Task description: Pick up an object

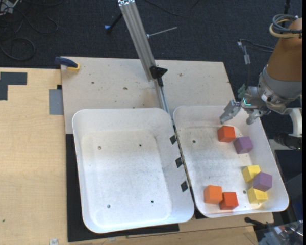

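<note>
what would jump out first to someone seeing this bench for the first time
The coloured blocks scattered in the right bin: an orange block and a purple block near its far end, then yellow, purple, orange and red ones clustered at its near right corner. Next, the gripper hanging open just above the orange block, holding nothing. The left bin is a wide white expanse beside it.

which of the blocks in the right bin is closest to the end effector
The orange-red block at the far end of the right bin, just below the end effector. The purple block beside it is slightly farther; the rest cluster at the near end.
</note>
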Robot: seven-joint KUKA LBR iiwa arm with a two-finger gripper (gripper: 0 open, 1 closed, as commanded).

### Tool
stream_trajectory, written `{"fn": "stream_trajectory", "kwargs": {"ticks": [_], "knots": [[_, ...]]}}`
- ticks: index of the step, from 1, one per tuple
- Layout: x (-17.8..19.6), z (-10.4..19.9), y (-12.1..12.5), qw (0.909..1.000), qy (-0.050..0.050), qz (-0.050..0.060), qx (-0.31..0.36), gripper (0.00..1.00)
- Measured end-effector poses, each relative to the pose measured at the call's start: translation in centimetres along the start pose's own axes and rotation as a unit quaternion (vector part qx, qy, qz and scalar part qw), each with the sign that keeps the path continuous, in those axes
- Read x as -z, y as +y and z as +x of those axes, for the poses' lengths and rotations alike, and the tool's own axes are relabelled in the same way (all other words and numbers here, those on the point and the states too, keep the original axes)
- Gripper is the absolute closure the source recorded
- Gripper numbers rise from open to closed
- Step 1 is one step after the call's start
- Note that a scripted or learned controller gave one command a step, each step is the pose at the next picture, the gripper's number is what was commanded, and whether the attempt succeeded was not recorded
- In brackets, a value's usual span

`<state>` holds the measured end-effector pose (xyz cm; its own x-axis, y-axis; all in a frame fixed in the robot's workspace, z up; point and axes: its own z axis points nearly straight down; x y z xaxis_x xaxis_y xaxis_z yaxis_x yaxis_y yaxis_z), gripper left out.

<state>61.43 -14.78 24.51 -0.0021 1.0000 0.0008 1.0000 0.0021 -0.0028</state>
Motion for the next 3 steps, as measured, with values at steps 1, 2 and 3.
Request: {"fn": "stream_trajectory", "kwargs": {"ticks": [1,2,3], "knots": [[-4.6,-0.2,0.5,1.0,0.0,0.002,-0.001,0.0],[-9.3,0.4,1.0,1.0,0.001,0.002,0.0,0.0],[-12.9,0.4,1.0,1.0,-0.004,-0.005,-0.001,0.0]]}}
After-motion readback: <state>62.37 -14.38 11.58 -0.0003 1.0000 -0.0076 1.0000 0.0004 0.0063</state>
